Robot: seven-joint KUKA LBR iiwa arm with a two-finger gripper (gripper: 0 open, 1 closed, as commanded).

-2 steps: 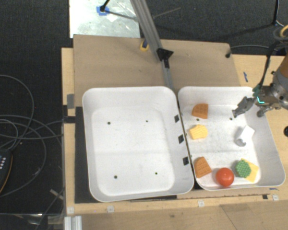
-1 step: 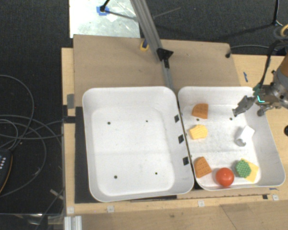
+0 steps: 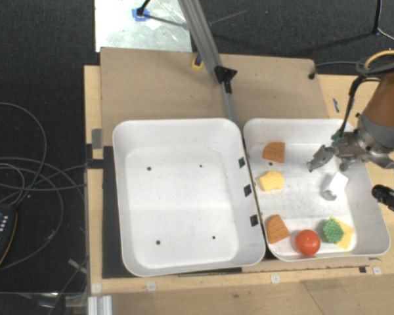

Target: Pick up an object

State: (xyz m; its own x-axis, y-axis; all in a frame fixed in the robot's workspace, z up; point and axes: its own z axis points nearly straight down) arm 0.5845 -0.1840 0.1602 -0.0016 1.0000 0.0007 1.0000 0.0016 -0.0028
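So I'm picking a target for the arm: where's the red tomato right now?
In the camera view, the red tomato lies near the right bin's front edge, between an orange block and a green-and-yellow toy.

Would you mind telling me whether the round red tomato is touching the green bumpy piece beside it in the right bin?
Apart. The camera view shows a strip of white bin floor between the round red tomato and the green bumpy piece.
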